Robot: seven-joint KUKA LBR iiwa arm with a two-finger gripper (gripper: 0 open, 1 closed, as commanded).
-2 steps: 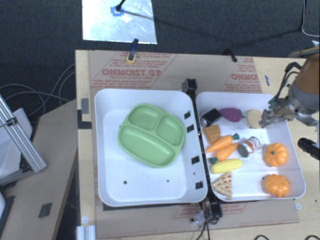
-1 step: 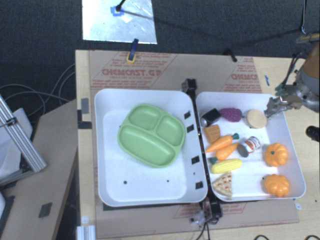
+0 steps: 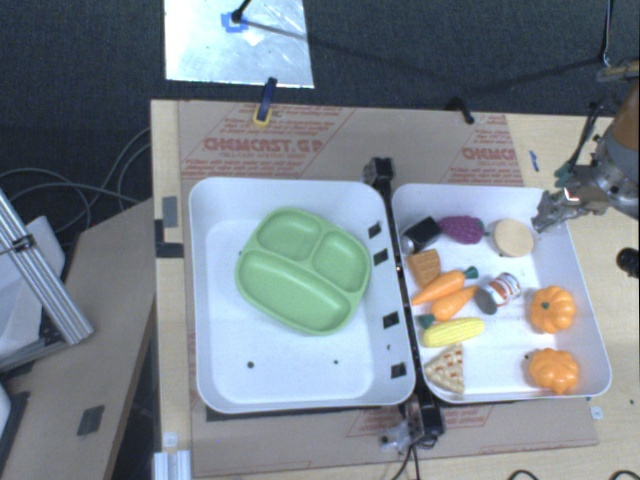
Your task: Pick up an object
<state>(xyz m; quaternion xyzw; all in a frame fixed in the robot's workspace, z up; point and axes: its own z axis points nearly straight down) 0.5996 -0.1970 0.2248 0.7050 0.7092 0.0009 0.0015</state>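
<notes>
The right bin (image 3: 590,318) holds toy food: a purple piece (image 3: 461,229), a round beige piece (image 3: 513,237), a black block (image 3: 420,233), an orange cracker (image 3: 424,266), two carrots (image 3: 440,286), a small can (image 3: 500,290), a corn cob (image 3: 452,331), a pizza slice (image 3: 446,368) and two orange pumpkins (image 3: 551,309). My gripper (image 3: 553,211) hangs over the bin's far right corner, just right of the beige piece. I see nothing held in it.
The left bin (image 3: 220,368) contains a green divided plate (image 3: 303,269). A black divider with clips (image 3: 395,288) runs between the bins. A shiny metal sheet (image 3: 238,28) lies beyond the bench. An aluminium frame (image 3: 35,278) stands at the left.
</notes>
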